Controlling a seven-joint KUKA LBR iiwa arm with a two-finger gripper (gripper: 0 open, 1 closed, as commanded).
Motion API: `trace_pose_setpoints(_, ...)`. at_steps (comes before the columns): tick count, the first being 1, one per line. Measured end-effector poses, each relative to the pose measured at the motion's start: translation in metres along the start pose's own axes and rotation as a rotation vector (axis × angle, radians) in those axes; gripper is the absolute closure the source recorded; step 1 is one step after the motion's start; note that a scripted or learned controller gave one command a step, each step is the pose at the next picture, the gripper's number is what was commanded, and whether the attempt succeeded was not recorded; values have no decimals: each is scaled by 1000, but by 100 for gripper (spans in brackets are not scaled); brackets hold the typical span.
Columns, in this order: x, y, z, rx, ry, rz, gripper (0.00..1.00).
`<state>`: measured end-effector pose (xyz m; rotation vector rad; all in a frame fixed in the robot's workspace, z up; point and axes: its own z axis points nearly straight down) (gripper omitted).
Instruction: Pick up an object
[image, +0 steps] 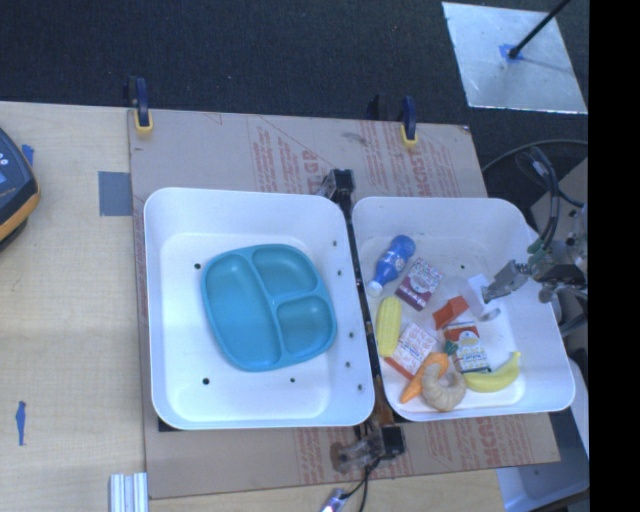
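The right bin (440, 214) holds several toy foods. A blue bottle (393, 258) lies at its left, with a yellow corn cob (388, 326) below it. Near the middle are a dark red packet (419, 284), a red block (451, 311) and a white packet (413, 347). Along the front lie a carrot (418, 380), a bagel (443, 386), a small juice carton (468, 351) and a banana (496, 375). My gripper (497, 287) reaches in from the right over the bin's right half, just right of the red block, with nothing seen held.
The left bin (160, 300) holds a blue divided plate (268, 305). Blue clamps (141, 103) pin the cardboard at the back. A dark device (14, 185) sits at the far left of the bench. Cables (535, 165) loop at the right.
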<state>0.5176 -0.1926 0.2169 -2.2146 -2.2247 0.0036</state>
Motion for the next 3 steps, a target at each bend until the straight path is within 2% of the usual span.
trace_pose_setpoints(1,52,20,122,0,-1,-1,0)
trace_pose_setpoints(2,74,51,125,-1,-1,-2,0)
trace_pose_setpoints(3,73,51,115,0,-2,-4,100)
